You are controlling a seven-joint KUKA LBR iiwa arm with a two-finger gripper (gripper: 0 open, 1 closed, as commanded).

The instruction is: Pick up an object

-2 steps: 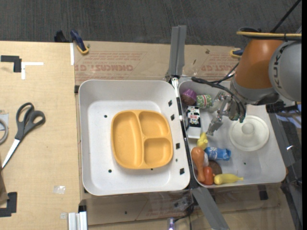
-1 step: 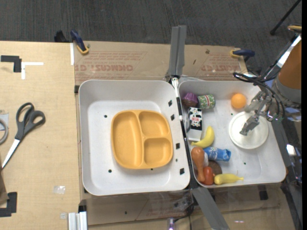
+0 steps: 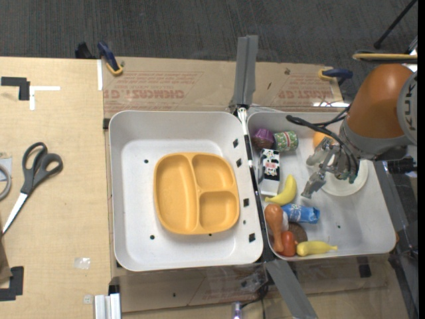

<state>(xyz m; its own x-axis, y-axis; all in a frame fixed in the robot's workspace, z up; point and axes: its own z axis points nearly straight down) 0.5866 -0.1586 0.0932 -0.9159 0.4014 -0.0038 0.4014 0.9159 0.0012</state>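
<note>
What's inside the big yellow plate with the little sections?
The yellow plate in the left bin shows three bare compartments. What lies beneath it is covered. The toys sit in the right bin.

Toys crowded the right bin's left side, at the frame's lower right: a curved yellow banana point(image 3: 286, 191) lay above a blue packet point(image 3: 300, 213).

An orange-yellow divided plate point(image 3: 197, 193) sits in 1 white bin point(image 3: 126, 198); yellow banana point(image 3: 285, 191), purple toy point(image 3: 263, 137).

scissors point(image 3: 33, 171), blue clamps point(image 3: 109, 57), cardboard sheet point(image 3: 172, 85)
</note>
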